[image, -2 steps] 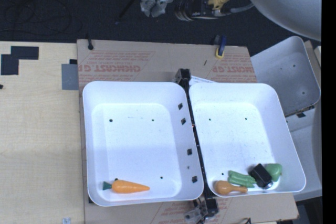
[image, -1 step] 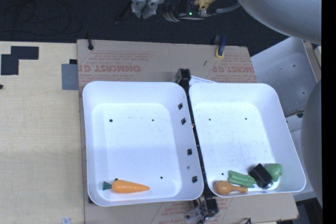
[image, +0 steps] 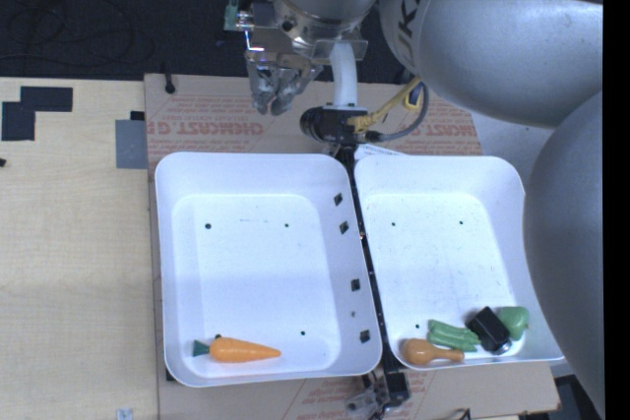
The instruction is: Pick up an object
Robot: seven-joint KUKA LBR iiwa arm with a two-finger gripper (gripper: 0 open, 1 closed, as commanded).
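While the gripper (image: 279, 93) hangs beyond the bins' far edge, fingers drawn near together and holding nothing, the carrot (image: 239, 349) lies alone against the left bin (image: 177, 182)'s near wall, probably the easiest pick.

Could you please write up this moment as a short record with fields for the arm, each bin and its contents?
gripper: gripper raised beyond the far edge of the left bin, nothing seen between its fingers
left bin: toy carrot lying near the front wall
right bin: front corner cluster of tan pear-shaped toy, green pea pod, black block, green piece
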